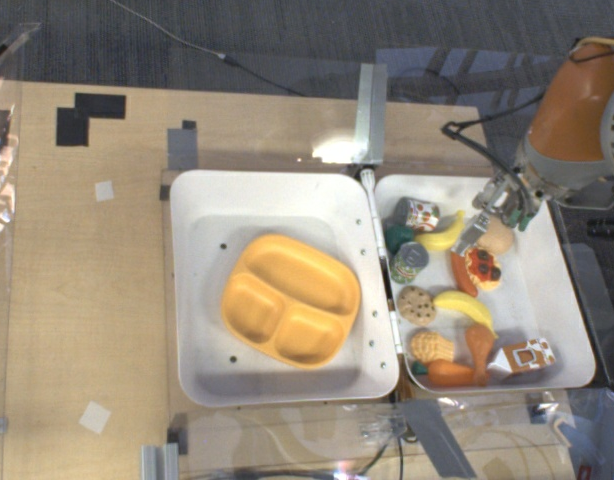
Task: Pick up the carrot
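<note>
The pincer [495,218], its grip hard to tell, hangs far from the carrot [450,373]; it must reach there next

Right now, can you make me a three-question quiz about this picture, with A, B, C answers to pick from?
1. Where is the carrot?
A. right bin, near front edge
B. on the yellow plate
C. on the wooden bench

2. How many bananas are there?
A. none
B. two
C. five

3. How does the yellow plate lie?
A. upside down
B. on its edge
C. flat, compartments up

Answers: 1 A, it lies low in the right bin. 2 B, one banana near the gripper, another lower. 3 C, its three hollows face up.
</note>
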Controlling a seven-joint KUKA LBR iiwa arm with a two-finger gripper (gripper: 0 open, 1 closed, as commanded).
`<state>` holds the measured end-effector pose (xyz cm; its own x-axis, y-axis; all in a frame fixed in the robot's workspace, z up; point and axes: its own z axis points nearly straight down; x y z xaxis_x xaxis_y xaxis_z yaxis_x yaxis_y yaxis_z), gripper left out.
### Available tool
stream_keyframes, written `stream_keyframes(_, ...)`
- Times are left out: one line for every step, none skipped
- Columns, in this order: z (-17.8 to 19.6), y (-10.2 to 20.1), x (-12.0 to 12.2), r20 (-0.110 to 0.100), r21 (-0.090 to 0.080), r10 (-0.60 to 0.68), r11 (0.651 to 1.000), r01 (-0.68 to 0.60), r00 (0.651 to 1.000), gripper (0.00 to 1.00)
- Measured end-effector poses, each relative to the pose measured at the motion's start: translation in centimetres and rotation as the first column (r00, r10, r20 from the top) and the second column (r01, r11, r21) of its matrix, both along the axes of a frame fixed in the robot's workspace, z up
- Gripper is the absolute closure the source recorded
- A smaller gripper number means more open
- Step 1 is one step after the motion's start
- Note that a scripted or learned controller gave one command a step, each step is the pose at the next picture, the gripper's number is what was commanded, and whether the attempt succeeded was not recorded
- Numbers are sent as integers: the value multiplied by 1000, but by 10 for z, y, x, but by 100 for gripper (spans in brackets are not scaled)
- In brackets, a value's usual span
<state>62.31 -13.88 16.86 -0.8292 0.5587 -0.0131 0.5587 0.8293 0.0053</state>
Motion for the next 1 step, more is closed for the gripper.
stream_keyframes(-51,-19,30,-7,4,-363,932,363,932,0)
